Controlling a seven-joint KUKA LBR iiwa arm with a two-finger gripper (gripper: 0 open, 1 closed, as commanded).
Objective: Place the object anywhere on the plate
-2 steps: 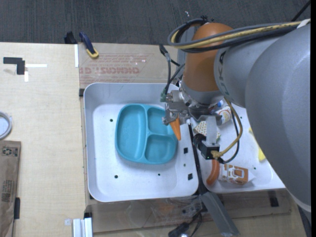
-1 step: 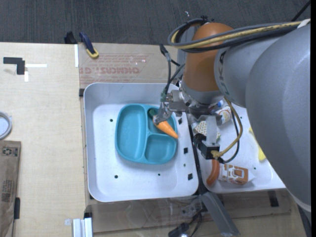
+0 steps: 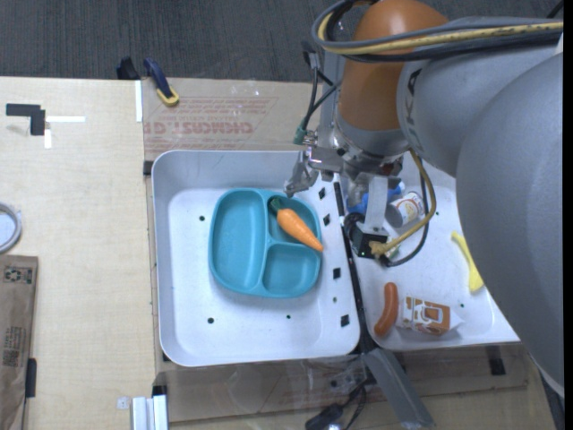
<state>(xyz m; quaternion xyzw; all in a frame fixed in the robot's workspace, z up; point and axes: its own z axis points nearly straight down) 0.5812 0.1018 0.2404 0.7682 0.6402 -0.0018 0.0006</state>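
A teal divided plate [image 3: 260, 245] lies in the left white bin [image 3: 179, 267]. An orange carrot [image 3: 298, 227] with a green top rests on the plate's upper right part, slanting across the divider. My gripper [image 3: 336, 182] hangs over the wall between the two bins, just above and to the right of the carrot. The grey arm and its orange band cover most of the gripper from this angle, and nothing shows in its grasp.
The right bin [image 3: 448, 330] holds a brown sausage [image 3: 386, 307], a small printed carton [image 3: 427, 316], a yellow banana [image 3: 469, 262] and a small can [image 3: 407, 209] partly under the arm. Cables loop beside the wrist. A tape roll [image 3: 5, 228] lies at the far left.
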